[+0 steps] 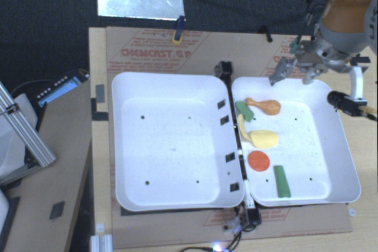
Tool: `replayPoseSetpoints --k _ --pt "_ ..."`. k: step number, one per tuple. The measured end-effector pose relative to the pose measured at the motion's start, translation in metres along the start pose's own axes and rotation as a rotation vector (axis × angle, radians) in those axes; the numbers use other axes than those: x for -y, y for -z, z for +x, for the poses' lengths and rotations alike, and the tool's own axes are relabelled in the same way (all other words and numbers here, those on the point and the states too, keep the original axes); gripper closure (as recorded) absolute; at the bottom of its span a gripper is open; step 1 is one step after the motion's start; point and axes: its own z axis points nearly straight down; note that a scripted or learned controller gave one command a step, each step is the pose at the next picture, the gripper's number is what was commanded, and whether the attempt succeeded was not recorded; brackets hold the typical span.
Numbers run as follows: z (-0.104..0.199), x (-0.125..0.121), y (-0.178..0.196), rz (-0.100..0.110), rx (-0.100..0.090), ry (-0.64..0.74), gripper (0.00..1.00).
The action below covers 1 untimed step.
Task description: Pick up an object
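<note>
**Toys in the right bin, claw above its far edge**

A toy drumstick (pixel 264 105) lies in the right bin (pixel 331 144), long axis left-right, thin end pointing left. Below it sit a yellow piece (pixel 263 138), red disc (pixel 258 160) and green block (pixel 282 180). The bin's right half is bare. The claw (pixel 297 72), fingers spread and grasping nothing, hangs at upper right.

Robot lab: bench (pixel 59 144), twin bins (pixel 171 138).

I note the right bin (pixel 331 144): its left half is crowded by drumstick (pixel 264 105), yellow piece (pixel 263 138), red disc (pixel 258 160) and green block (pixel 282 180); right of those, its floor lies open.
</note>
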Motion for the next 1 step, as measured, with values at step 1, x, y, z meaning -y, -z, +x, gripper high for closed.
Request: replayPoseSetpoints --k 1 --pt "0.0001 -0.0009 0.0114 -0.004 0.0 0.003 1.0"
